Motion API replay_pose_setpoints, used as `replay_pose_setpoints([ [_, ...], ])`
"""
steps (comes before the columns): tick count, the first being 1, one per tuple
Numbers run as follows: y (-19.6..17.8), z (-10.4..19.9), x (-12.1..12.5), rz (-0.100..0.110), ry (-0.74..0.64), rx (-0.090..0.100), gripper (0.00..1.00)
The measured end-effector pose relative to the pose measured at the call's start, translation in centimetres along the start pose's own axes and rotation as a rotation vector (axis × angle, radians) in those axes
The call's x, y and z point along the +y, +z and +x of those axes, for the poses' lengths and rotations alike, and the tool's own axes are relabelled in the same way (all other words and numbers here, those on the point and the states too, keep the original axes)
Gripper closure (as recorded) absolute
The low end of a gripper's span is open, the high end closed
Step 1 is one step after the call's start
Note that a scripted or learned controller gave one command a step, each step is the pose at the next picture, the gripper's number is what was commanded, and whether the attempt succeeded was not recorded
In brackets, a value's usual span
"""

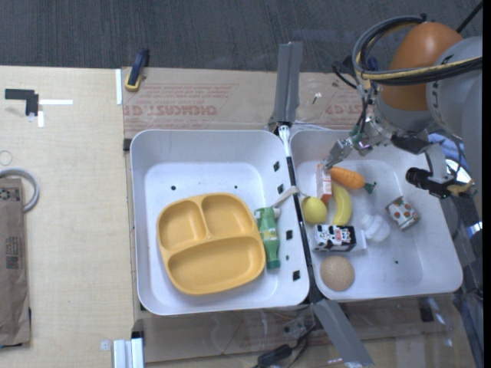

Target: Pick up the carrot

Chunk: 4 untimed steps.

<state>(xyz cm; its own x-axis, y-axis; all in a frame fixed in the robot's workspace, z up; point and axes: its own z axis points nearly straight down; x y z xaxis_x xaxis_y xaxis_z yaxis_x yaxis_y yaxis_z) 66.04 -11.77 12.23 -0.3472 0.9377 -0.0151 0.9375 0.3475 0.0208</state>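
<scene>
1. The carrot [347, 178] lies in the right bin [430, 274], at the banana's [342, 205] 12 o'clock.
2. The pincer [347, 147] hovers at the carrot's 12 o'clock, empty; its opening I cannot tell.

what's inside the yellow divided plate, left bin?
Nothing visible in the three compartments of the yellow plate. A green bottle lies against its right edge. Whatever is beneath the plate is covered.

yellow plate [211, 240] left bin | green bottle [268, 236] | banana [342, 205], lemon [314, 209] right bin
</scene>
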Motion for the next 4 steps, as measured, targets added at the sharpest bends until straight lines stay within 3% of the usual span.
replay_pose_setpoints([
  [1, 2.4, 2.3, -4.6, 0.011, 0.045, 0.007, 0.00],
  [2, 2.9, -0.5, -0.3, 0.020, 0.073, 0.012, 0.00],
  [3, 2.0, -0.5, -0.3, 0.020, 0.070, 0.010, 1.00],
  [4, -10.5, -0.9, -0.2, 0.017, -0.234, 0.014, 1.00],
])
